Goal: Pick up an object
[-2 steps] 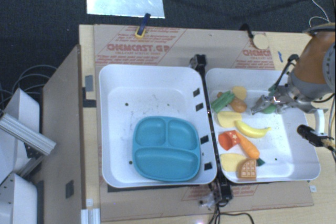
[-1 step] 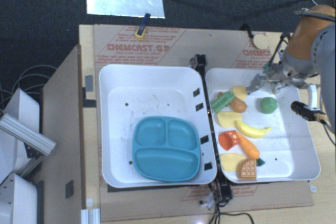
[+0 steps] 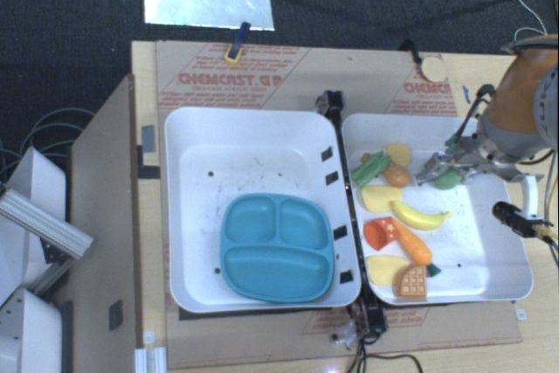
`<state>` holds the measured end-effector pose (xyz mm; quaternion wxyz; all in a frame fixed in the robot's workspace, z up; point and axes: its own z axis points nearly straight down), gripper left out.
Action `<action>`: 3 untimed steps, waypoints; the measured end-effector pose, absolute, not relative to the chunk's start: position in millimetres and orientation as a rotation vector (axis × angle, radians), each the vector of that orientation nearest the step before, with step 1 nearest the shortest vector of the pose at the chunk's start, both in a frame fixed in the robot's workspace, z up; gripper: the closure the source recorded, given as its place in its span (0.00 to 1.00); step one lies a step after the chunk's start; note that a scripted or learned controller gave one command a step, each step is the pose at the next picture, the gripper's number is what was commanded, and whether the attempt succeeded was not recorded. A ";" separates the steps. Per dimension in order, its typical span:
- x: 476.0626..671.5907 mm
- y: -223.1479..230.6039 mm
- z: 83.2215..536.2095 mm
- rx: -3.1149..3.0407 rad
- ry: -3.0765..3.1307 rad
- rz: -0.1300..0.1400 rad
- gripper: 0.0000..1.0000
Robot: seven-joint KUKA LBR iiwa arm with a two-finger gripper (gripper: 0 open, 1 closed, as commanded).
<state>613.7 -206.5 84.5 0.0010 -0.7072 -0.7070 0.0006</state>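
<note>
The arm comes in from the right with its hand (image 3: 439, 171) low over the right bin (image 3: 502, 275). I cannot tell how the hand is set. A small green piece (image 3: 446, 180) lies right at its tip, touching or nearly so. Just left of the hand sit a green pepper (image 3: 374, 166) and an orange ball (image 3: 396, 176); below it a banana (image 3: 420, 215) and carrot (image 3: 413, 244). Well to its left, the other bin (image 3: 194, 155) holds a blue tray (image 3: 277, 246).
</note>
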 end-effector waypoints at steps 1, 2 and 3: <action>617.5 -206.5 96.2 -2.222 -2.228 -0.005 1.00; 610.0 -125.1 103.6 -2.209 -2.231 -0.005 1.00; 564.7 -61.4 188.9 -2.212 -2.232 -0.006 1.00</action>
